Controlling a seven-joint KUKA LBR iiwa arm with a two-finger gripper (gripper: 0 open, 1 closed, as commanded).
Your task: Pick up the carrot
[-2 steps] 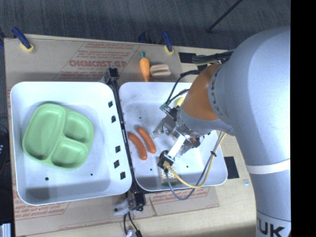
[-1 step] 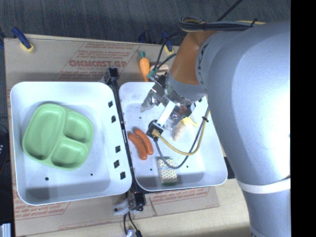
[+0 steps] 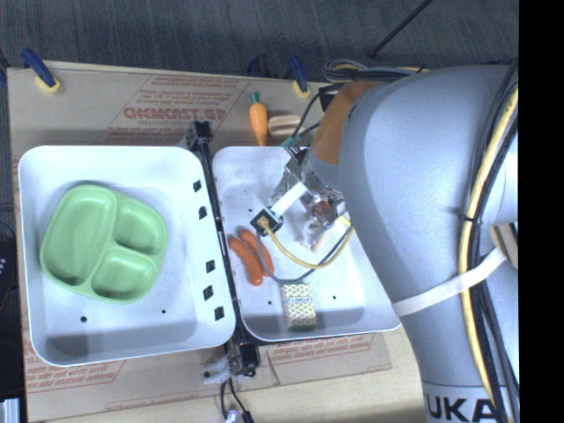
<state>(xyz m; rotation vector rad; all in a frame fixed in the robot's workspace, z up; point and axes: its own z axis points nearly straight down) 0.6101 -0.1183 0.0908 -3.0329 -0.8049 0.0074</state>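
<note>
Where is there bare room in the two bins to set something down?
Left bin: free floor along the near edge and corners around the green plate. Right bin: bare patch at the far left corner; the middle is crowded by the carrot, the small box and the gripper.

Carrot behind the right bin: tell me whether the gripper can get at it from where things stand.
Probably yes. The carrot lies on the bench outside the right bin with nothing over it; the gripper is inside that bin.

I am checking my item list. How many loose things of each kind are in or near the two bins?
Carrot: 1
Sausages: 2
Green plate: 1
Patterned block: 1
Total: 5
</note>
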